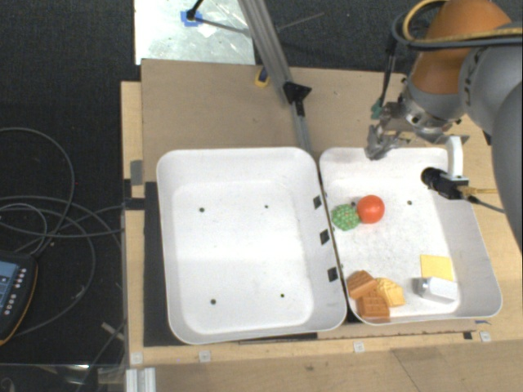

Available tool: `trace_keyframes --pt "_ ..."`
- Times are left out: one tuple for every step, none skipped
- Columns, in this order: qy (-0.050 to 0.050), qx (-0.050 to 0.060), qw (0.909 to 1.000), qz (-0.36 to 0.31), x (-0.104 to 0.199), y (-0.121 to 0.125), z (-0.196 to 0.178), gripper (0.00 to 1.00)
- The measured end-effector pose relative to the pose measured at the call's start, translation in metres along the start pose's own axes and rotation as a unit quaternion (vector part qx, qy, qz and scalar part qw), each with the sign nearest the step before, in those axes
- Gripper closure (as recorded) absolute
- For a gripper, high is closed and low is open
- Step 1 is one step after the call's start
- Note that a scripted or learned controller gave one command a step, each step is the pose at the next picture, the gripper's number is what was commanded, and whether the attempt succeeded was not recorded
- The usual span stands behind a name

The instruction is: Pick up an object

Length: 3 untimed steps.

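Right bin (470,243) far rim, jaws above

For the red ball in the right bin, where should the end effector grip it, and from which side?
Probably straight down from above, fingers closing across the middle of the red ball. It is round, so any axis works, but the green ball touches its left side; placing the fingers on the near and far sides avoids it. The end effector sits at the bin's far edge.
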State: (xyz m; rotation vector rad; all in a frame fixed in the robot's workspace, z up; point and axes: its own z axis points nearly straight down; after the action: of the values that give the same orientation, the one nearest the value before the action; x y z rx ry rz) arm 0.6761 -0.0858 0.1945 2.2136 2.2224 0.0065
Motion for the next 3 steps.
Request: trace_keyframes --pt "0.0 -0.002 1.0 -0.001 -0.003 0.002 -0.066 1.0" --pt "0.001 0.002 1.0 -0.003 0.043 -0.003 -0.067 1.0" --pt "0.001 0.004 1.0 -0.003 0.094 -0.017 -0.048 1.0"
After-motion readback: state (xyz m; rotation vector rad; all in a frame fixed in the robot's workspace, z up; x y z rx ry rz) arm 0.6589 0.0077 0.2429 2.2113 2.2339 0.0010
